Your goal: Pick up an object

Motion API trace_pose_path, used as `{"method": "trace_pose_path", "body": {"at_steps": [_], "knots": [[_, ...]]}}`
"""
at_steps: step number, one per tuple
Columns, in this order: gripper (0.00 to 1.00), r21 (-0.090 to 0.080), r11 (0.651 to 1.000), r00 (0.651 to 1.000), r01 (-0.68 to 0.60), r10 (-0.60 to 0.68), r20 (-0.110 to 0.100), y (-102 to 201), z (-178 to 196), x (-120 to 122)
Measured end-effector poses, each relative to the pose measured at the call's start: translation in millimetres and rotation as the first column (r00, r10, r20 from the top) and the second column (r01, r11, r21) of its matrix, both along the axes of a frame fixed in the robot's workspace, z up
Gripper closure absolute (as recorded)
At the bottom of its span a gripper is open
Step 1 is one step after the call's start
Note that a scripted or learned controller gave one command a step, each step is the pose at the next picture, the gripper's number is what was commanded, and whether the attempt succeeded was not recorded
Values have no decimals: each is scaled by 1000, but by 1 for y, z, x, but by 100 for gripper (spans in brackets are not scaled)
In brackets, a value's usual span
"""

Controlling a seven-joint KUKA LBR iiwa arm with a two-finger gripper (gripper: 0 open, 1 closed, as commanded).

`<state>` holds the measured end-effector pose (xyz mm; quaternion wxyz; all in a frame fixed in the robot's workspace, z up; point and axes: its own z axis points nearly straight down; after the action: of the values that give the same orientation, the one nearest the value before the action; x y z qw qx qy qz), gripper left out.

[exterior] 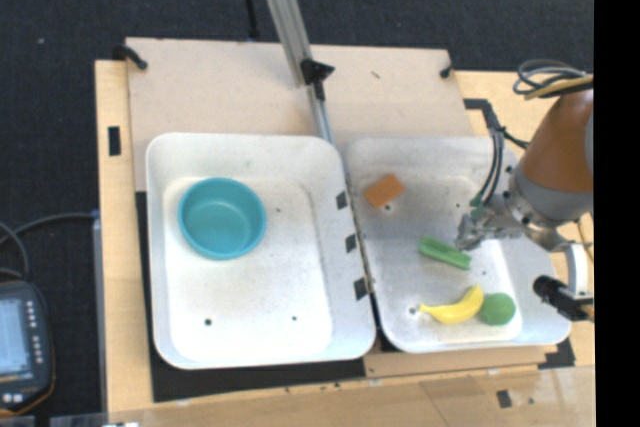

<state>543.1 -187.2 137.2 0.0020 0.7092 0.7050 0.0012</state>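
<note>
The right bin [400, 155] holds an orange block [383, 191] near its upper left, a green bar [444, 253] in the middle, a yellow banana [453, 306] near the front and a green ball [498, 309] beside the banana. My gripper [472, 233] hangs low over the right bin, just right of the green bar's right end. Nothing is visibly held.
The left bin [300, 315] contains a teal bowl [222, 217]. A slanted metal pole [283, 5] rises from between the bins at the back. A small screen device [20, 330] sits off the bench at the far left.
</note>
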Motion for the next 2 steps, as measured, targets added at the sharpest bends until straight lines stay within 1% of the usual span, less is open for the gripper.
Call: {"method": "trace_pose_path", "body": {"at_steps": [1,2], "knots": [[100,-2,1000,1000,-9,9,2,4,61,3],[100,-2,1000,1000,-10,10,0,3,103,5]]}}
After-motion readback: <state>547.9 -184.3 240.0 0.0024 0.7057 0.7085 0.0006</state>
